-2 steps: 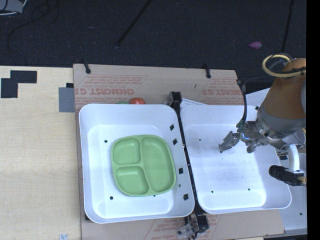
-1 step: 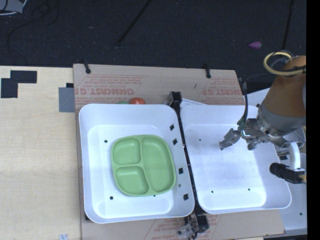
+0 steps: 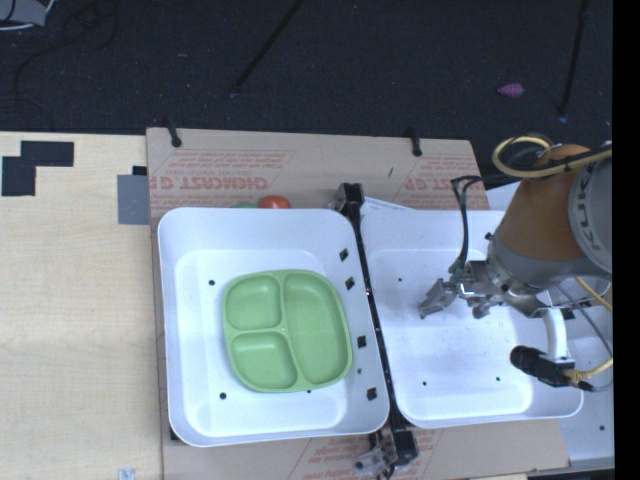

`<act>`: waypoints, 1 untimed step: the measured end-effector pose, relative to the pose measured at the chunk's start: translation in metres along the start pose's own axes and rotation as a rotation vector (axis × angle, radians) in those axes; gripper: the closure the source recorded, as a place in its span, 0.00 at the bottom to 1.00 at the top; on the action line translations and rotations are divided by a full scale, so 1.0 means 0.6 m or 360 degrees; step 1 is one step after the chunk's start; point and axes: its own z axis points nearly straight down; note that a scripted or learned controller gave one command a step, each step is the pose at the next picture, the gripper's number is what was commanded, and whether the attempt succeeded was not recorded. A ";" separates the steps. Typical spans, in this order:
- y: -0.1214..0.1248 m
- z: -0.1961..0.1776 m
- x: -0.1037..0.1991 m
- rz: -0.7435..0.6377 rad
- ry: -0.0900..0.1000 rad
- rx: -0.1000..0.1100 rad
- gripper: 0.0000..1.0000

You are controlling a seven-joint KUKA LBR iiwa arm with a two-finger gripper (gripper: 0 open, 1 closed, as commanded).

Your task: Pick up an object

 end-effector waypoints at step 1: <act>0.000 0.076 0.001 0.0002 -0.0003 -0.0009 0.00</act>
